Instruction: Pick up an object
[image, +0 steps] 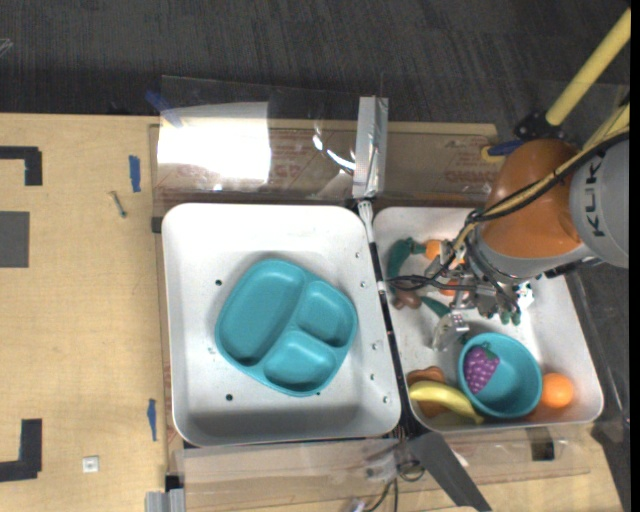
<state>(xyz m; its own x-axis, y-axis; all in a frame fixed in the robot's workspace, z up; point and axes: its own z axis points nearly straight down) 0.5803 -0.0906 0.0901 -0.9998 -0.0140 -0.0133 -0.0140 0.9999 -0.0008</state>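
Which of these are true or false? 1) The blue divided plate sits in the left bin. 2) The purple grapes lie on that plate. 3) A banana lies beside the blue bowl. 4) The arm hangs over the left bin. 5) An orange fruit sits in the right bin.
1) The divided plate sits in the left bin. True.
2) The grapes lie on the plate. False: they are inside the blue bowl in the right bin.
3) A banana lies beside the bowl. True, at the bowl's left.
4) The arm hangs over the left bin. False: it is over the right bin, with its pincer just above the bowl in this view.
5) An orange fruit sits in the right bin. True, beside the bowl.
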